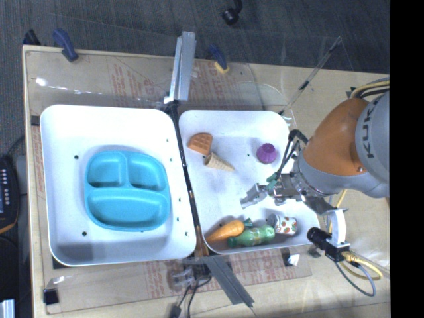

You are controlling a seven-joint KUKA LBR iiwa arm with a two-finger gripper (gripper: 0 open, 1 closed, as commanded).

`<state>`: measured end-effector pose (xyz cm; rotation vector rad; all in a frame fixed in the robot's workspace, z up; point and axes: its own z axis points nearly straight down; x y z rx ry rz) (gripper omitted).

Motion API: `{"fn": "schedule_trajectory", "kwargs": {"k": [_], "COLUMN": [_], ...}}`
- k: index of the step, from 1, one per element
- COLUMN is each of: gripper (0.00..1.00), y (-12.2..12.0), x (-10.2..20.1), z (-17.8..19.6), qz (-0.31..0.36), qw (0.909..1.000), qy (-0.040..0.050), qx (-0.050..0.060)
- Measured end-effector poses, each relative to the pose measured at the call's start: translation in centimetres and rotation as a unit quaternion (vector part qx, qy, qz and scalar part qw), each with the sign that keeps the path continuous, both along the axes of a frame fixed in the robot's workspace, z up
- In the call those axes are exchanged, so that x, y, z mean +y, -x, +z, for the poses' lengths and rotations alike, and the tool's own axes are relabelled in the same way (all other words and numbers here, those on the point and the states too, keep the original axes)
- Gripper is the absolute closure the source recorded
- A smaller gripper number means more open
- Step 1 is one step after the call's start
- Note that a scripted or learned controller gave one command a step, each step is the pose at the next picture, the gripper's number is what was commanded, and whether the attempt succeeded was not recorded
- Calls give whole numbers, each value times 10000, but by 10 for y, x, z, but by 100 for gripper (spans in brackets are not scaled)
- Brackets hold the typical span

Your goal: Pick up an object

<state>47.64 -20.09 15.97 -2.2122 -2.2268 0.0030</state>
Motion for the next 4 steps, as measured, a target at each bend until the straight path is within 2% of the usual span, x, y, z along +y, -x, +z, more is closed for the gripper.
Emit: {"fn": "schedule_trajectory", "kwargs": {"k": [1, 2, 3, 4], "gripper": [0, 0, 0, 0], "y": [-1, -40, -66, -115], "x": [33, 84, 88, 88], "z": [-68, -67, -66, -67], "qz": [14, -11, -48, -27], "qw": [10000, 10000, 10000, 10000], "qy": [-3, 39, 64, 25], "qx": [-12, -34, -27, -28]}}
